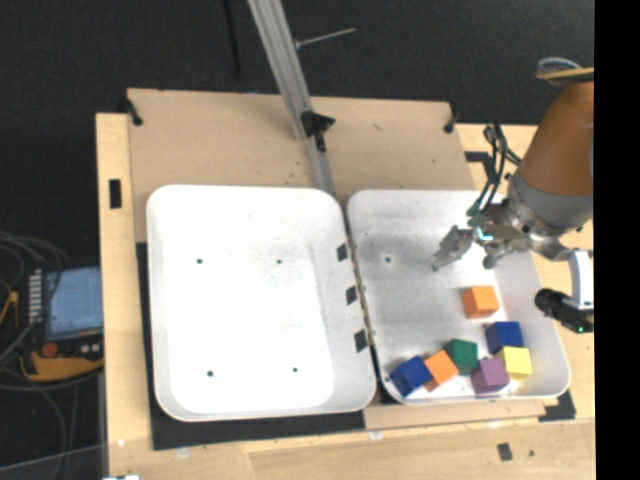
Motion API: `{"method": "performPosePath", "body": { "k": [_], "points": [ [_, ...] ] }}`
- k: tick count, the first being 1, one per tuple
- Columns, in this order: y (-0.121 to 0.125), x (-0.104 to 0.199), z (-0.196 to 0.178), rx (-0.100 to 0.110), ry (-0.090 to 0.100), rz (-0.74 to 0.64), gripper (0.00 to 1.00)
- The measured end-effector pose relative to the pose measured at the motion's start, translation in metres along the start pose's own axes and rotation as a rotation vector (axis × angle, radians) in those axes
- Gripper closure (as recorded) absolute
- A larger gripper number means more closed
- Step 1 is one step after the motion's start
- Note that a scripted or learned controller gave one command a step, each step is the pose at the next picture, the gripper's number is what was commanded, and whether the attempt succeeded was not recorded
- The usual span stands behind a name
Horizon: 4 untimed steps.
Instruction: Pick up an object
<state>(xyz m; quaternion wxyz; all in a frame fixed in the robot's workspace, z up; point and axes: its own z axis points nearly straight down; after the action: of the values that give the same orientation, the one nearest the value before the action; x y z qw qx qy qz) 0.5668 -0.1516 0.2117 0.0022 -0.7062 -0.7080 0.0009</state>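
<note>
on the bench two white bins [250, 203] lie side by side, and the gripper [468, 249] hangs with fingers apart and empty over the right bin's middle, so i judge it must next descend toward the orange block [481, 301] nearby.

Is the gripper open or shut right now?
Open: the two-finger gripper has its fingers spread apart above the right white bin, nothing between them.

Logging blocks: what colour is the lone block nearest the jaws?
Orange block, clearest in the camera view.
</note>
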Motion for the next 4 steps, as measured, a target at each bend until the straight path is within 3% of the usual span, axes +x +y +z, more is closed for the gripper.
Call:
{"method": "performPosePath", "body": {
  "k": [1,3,4],
  "points": [
    [0.001,0.0,-0.003,-0.006,-0.001,0.001,0.0],
    [-0.011,-0.002,0.098,-0.001,-0.003,0.005,0.0],
    [-0.01,-0.003,0.114,-0.006,-0.005,0.007,0.0]
  ]
}}
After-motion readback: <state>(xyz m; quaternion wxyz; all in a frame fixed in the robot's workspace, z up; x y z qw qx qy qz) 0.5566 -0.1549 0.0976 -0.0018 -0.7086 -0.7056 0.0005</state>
